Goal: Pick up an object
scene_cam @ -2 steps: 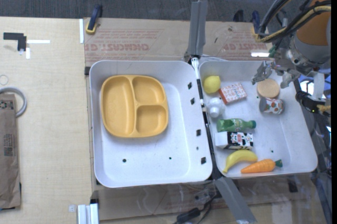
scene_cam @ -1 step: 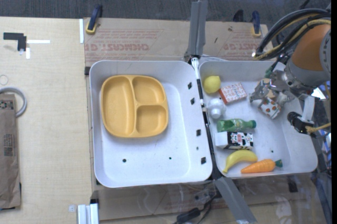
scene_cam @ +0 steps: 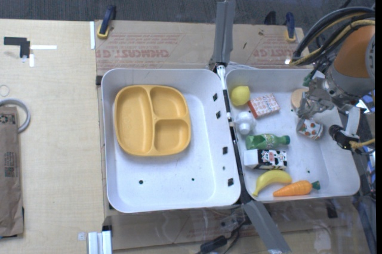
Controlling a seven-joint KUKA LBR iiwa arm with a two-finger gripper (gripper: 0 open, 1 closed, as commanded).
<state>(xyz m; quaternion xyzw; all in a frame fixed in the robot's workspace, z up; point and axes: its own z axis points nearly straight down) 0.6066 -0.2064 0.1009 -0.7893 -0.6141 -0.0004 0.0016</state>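
Left bin (scene_cam: 119, 187): yellow divided tray (scene_cam: 152, 120). Right bin (scene_cam: 334, 178): lemon (scene_cam: 240, 95), banana (scene_cam: 271, 179), carrot (scene_cam: 294, 188), green bottle (scene_cam: 266, 141). Gripper (scene_cam: 309, 108) near right edge, state unclear.

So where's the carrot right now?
The carrot lies in the right bin, near its front edge, just right of the banana and below the black-and-white carton.
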